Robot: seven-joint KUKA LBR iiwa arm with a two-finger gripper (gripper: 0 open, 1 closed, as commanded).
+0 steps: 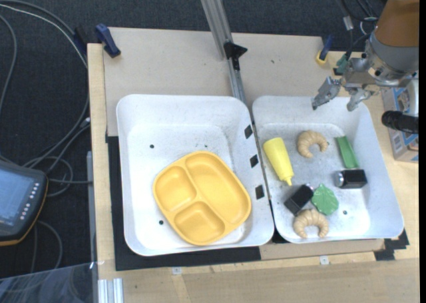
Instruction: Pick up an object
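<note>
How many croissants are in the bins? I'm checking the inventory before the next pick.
2, both in the right bin. One croissant lies near the bin's middle, right of the yellow bottle. The other croissant lies at the near edge, below the green piece. None looks hidden.

In the right bin [373,162] we see six loose objects: a yellow bottle [279,159] lying on its side by the left wall, a tan croissant [312,142] near the top, a green stick [346,152] at right, a black cylinder [351,178] below it, and a black block [299,198], green leaf [325,199] and second croissant [311,222] clustered at the front.
</note>
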